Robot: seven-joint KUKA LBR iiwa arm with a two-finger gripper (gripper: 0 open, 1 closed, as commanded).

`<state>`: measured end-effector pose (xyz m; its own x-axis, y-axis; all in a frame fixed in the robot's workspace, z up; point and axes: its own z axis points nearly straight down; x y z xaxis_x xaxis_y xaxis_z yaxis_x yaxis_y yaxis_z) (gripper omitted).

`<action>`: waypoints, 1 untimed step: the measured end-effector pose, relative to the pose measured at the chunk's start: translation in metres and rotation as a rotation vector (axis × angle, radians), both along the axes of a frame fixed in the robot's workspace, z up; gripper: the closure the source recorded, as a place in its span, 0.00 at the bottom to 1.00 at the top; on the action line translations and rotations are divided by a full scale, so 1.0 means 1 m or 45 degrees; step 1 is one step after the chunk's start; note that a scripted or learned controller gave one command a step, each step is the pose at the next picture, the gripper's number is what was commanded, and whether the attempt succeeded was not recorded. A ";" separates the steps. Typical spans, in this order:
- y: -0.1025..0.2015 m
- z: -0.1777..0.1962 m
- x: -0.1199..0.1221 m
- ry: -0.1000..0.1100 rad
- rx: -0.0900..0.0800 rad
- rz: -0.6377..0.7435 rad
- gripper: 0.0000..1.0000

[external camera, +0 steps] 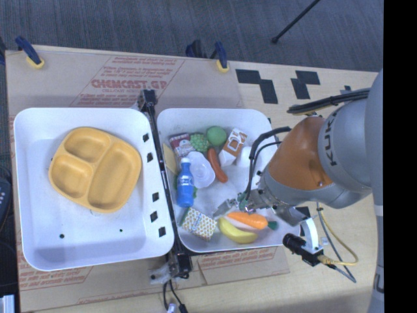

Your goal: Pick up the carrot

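Claw (242, 208) hovers w/ carrot (247, 220) just below it atop banana (237, 232), grip state can't tell; next: lift straight up, check the hold.

The arm (355, 152) has a smooth, rounded grey housing with dark "KUKA" lettering on its side, followed by a glossy orange band (296, 158) above the wrist. Black cables (260, 150) loop beside the orange section. A white bracket (313, 235) with a black connector and thin yellow wiring sits below the wrist.
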<state>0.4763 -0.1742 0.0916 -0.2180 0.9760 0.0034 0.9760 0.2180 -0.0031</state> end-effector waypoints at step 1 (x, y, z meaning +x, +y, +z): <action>0.024 0.000 0.000 0.000 0.001 0.421 0.00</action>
<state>0.4761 -0.1500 0.0912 -0.5230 0.8523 0.0045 0.8523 0.5230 -0.0029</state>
